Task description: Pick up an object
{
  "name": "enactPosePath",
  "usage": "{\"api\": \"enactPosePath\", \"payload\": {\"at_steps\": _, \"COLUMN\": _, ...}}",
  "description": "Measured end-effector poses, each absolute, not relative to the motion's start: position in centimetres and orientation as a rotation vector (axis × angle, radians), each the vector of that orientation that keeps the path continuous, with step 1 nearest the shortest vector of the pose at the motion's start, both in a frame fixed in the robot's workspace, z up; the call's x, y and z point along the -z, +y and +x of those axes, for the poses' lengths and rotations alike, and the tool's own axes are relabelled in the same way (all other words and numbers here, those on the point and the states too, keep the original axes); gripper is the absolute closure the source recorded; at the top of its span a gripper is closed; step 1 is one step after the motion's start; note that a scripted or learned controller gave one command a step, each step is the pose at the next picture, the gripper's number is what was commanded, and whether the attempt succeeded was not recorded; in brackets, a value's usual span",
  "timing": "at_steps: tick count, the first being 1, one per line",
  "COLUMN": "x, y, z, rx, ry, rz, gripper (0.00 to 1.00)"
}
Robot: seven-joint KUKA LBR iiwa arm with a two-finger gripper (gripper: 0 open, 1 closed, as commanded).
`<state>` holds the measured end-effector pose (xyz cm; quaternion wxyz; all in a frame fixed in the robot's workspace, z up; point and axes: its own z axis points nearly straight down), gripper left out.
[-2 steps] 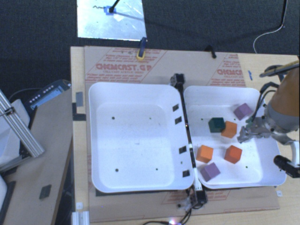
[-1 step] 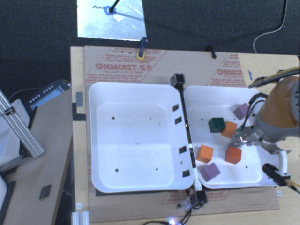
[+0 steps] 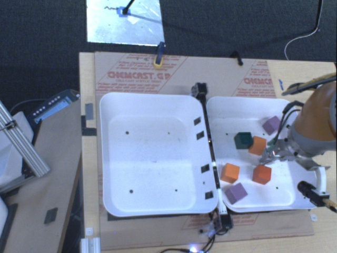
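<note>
The grey arm's gripper [image 3: 272,156] hangs low between the small orange wooden block [image 3: 257,145] and the red-orange wooden cube [image 3: 261,174], probably to grab one.

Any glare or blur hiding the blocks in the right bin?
Camera view: light is even and soft; the blocks stay readable, like the green block. Strong glare sits on the silver sheet off the bench. The gripper looks slightly soft.

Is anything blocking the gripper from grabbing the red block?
Nothing visible does. The gripper hangs just above the red-orange cube in the right white bin. An orange cube sits close by on the gripper's far side, not between them.
</note>
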<state>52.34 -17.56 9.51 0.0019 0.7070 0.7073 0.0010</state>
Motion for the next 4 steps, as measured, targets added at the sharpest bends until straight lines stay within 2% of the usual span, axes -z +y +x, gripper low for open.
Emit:
{"api": "enactPosePath", "payload": {"at_steps": 1, "x": -8.4, "y": -15.6, "z": 48.5, "rx": 0.0, "ry": 2.223, "rz": 2.222, "gripper": 1.0}}
{"api": "enactPosePath", "payload": {"at_steps": 2, "x": -8.5, "y": -11.8, "z": 55.0, "rx": -0.007, "ry": 2.229, "rz": 2.207, "gripper": 1.0}}
{"api": "enactPosePath", "payload": {"at_steps": 3, "x": -8.4, "y": -8.4, "z": 51.3, "rx": 0.0, "ry": 2.229, "rz": 2.217, "gripper": 1.0}}
{"api": "enactPosePath", "payload": {"at_steps": 4, "x": -9.2, "y": -8.4, "z": 51.6, "rx": -0.002, "ry": 2.225, "rz": 2.216, "gripper": 1.0}}
